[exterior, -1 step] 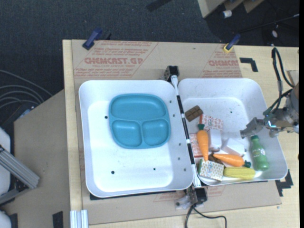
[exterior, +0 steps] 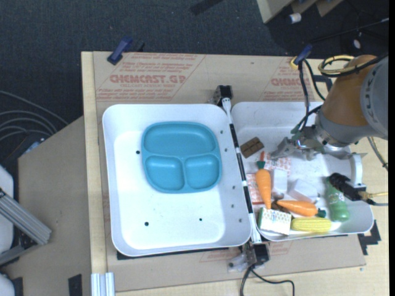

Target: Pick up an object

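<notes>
Evidently the gripper (exterior: 302, 145) hangs low over the upper half of the right bin (exterior: 271, 113), its metal parts splayed beneath the grey wrist; whether it is wide or narrow cannot be told from this slant, and nothing shows held in it. It hovers above a bare white stretch of the bin floor — probably on the way to, or lining up over, the clutter at its six o'clock.

Nearest, at about nine o'clock, lies a small brown block (exterior: 251, 146). Toward seven o'clock an upright-lying carrot (exterior: 264, 187) points along the divider, and a second carrot (exterior: 297, 208) lies crosswise below it. At six o'clock, against the near wall, sit a small printed box (exterior: 275, 221) and a yellow corn cob (exterior: 311, 226); at five o'clock a green bottle with a dark cap (exterior: 337, 201). These candidates crowd the bin's lower corner, likely because the bin tilts or earlier drops settled there — a guess only.

Out at nine o'clock, the left bin (exterior: 117, 184) carries a blue divided plate (exterior: 180, 156), well apart from the arm. Both bins rest on a cardboard-covered board (exterior: 166, 73) with red lettering, blue clamps (exterior: 117, 51) at its far edge, and dark carpet (exterior: 62, 17) beyond.
</notes>
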Tool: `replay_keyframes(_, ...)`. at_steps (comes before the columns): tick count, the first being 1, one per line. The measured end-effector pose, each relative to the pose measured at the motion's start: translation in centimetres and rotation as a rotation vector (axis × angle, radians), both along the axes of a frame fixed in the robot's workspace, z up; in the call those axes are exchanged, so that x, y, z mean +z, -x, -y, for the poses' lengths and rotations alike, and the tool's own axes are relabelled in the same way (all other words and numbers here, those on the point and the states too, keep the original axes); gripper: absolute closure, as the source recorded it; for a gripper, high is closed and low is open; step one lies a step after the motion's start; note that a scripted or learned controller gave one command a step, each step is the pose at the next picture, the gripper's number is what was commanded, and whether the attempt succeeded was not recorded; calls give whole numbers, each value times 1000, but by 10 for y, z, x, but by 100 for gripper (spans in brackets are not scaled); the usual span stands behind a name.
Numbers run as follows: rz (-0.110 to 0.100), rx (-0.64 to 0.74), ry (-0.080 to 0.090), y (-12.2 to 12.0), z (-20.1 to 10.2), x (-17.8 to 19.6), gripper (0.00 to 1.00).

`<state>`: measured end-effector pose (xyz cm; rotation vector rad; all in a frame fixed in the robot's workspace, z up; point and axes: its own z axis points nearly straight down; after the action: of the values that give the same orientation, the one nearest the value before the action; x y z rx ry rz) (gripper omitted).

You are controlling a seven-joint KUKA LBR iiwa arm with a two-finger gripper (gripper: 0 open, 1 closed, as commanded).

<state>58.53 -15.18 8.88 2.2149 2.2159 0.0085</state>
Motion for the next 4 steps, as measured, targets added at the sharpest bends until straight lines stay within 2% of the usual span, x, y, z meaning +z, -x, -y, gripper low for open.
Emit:
replay_keyframes(1,2,1,-3,-48,-60,1,0)
replay_keyframes(2,-19,2,-2,-80,-57,-1,0)
replay_keyframes(3,-9,-1,-2,-47,-57,-3,0)
replay_keyframes(4,-12,-1,-3,-2,-56,-4,0)
